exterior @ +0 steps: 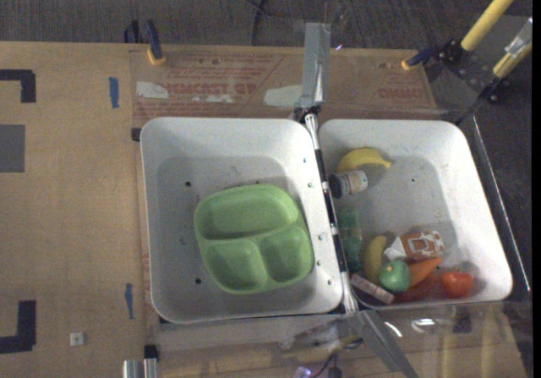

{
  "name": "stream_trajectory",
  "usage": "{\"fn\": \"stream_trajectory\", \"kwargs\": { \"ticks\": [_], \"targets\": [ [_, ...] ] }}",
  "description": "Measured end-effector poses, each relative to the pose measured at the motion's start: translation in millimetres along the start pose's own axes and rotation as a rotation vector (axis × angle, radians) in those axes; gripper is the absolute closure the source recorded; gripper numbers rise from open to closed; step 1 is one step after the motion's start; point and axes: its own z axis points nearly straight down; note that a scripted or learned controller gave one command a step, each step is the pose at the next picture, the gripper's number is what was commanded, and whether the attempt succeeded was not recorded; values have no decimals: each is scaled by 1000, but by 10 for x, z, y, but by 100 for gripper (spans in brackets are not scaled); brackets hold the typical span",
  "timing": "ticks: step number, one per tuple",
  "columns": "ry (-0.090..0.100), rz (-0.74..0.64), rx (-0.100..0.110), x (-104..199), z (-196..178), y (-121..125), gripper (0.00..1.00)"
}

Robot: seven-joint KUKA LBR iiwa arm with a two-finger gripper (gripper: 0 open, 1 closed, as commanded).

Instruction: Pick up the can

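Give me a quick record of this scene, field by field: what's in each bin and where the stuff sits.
left bin: holds a green tray with three compartments
right bin: holds a banana, a small bottle lying on its side, and a cluster of toy foods
bottle position: just below the banana, near the divider between the bins
cluster position: lower part of the right bin, including an orange carton, a green fruit and a red fruit
can: cannot single it out with confidence
bench: brown board with blue tape marks
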Motion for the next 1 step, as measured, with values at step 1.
{"fn": "stream_trajectory", "kwargs": {
  "ticks": [1],
  "targets": [
    [1, -279, -1, -4, -3, -5, 100]
  ]
}}
